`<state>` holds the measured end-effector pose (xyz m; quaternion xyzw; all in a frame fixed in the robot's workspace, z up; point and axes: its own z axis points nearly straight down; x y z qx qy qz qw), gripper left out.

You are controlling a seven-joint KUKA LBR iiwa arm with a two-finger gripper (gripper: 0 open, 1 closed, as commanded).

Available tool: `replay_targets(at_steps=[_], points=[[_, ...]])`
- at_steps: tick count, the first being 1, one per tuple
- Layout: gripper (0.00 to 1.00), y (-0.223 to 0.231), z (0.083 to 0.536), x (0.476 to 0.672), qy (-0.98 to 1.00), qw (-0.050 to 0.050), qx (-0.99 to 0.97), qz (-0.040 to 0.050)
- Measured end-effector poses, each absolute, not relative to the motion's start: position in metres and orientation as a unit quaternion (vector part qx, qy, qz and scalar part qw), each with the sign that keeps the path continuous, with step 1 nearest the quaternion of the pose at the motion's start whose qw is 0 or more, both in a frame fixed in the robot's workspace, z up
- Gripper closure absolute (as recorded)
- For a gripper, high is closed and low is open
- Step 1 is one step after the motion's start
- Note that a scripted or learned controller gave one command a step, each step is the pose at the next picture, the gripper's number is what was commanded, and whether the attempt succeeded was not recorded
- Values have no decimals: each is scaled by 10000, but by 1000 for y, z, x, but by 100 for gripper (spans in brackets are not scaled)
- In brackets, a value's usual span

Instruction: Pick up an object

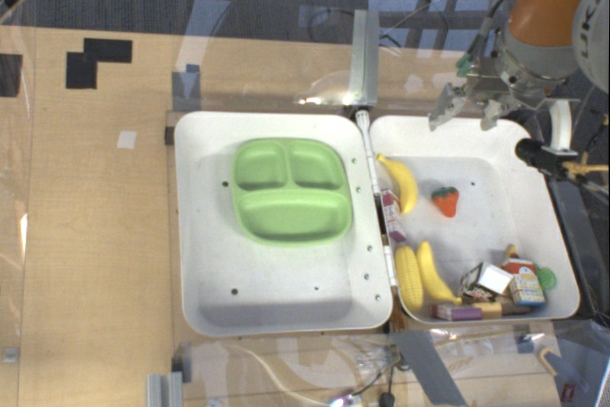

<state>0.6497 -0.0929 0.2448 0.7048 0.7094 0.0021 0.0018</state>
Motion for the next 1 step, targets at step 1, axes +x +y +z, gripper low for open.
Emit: replay_targets(at_steps=[1], points=[[0,-97,133,640,7318,8,6815,10]])
